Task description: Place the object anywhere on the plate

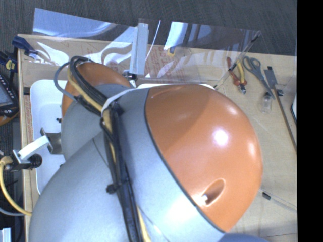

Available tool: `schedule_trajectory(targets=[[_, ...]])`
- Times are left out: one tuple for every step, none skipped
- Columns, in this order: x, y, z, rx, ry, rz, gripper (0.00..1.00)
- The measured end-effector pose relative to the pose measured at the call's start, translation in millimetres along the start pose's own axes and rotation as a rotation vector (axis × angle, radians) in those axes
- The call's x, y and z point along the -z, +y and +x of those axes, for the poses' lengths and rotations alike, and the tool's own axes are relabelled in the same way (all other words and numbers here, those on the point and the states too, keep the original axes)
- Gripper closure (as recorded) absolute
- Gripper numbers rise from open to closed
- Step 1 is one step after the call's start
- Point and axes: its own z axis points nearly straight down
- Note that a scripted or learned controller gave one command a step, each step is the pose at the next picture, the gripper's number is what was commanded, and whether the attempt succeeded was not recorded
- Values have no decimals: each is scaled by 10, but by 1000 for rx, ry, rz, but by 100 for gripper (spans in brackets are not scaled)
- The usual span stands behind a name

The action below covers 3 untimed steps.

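My arm (166,160), grey with a large orange dome, blocks most of the camera view and covers nearly all of both bins. The left white bin (36,97) shows as a strip at the left edge. Over it, a grey metal part of my gripper (52,139) pokes out from under the arm. A thin sliver of the right bin's rim (151,86) peeks out above the orange dome. The plate and the object are hidden behind the arm.
On the bare wooden bench at the right lie red-handled pliers (236,75), scissors (256,67) and a few slim metal tools (272,82). Clear plastic panels (141,47) stand along the back edge.
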Motion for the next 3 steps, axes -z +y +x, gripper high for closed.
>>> schedule_trajectory(targets=[[9,8,5,-1,2,0,0],[248,54,159,10,6,1,0],[361,300,495,699,1,4,0]])
